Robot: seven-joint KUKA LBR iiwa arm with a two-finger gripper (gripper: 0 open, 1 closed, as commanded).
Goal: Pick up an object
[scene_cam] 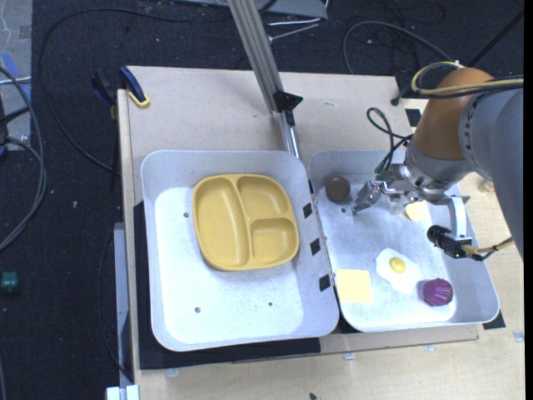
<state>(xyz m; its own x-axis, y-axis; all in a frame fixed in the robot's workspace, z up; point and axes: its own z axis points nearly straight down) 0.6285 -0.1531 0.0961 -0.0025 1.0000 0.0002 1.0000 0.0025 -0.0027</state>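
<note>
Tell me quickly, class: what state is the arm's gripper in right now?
Gripper: over the right bin, beside the brown ball; open or closed cannot be told.

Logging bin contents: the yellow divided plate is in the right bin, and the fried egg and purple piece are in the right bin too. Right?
Not quite. The plate sits in the left bin, as the camera view shows. The fried egg and purple piece are in the right bin.
</note>
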